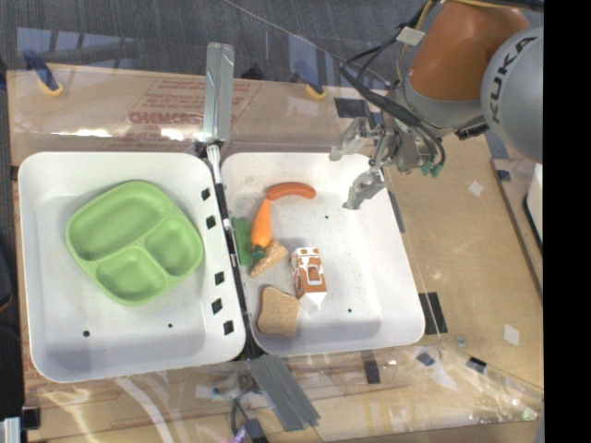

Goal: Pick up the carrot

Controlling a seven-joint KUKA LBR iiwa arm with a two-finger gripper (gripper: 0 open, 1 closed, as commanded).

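The carrot (261, 224), orange with a green top, lies near the left wall of the right bin (369, 266), tilted with its tip toward the far side. My gripper (355, 170) hangs over the bin's far right part, well to the right of the carrot. Its two fingers (362, 190) stand apart with nothing between them.
In the right bin also lie a sausage (291, 191) just beyond the carrot, a cracker (269, 259) touching its green end, a small carton (309, 272) and a bread slice (278, 311). The left bin (55, 321) holds a green divided plate (135, 240).
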